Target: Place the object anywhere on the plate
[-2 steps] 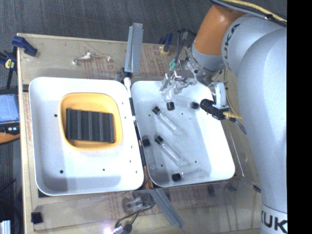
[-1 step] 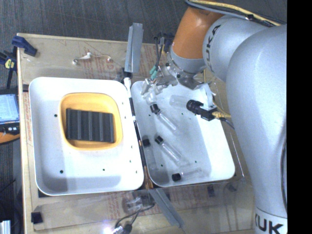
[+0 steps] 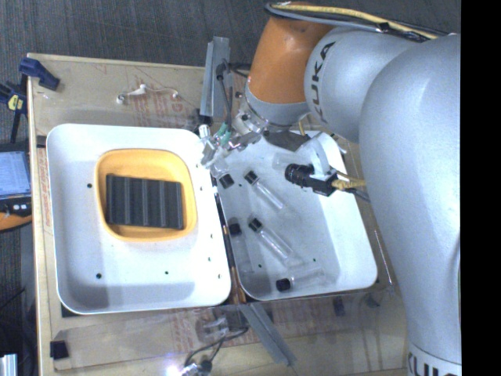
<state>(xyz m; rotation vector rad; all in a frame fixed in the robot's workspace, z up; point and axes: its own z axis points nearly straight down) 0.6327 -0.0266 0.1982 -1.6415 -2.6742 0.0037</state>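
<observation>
Lying flat in the yellow plate (image 3: pixel 109 163), the dark ribbed object (image 3: pixel 145 201) runs left-right; end effector (image 3: pixel 221 149) state unclear.

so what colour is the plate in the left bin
Yellow-orange rim around a dark ribbed centre: the plate, seen in the camera view.

Arm (image 3: pixel 391 92) hides right bin (image 3: pixel 344 257) far corner; gripper (image 3: pixel 227 143) blurred, grasp unclear

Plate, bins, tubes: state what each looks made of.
Plate: likely plastic or melamine, yellow-orange rim with a soft sheen, dark ribbed centre.
Bins: white moulded plastic by their smooth rounded walls, semi-matte.
Tubes: clear plastic or glass, seen through to the bin floor, with black caps; which one is unclear.
</observation>
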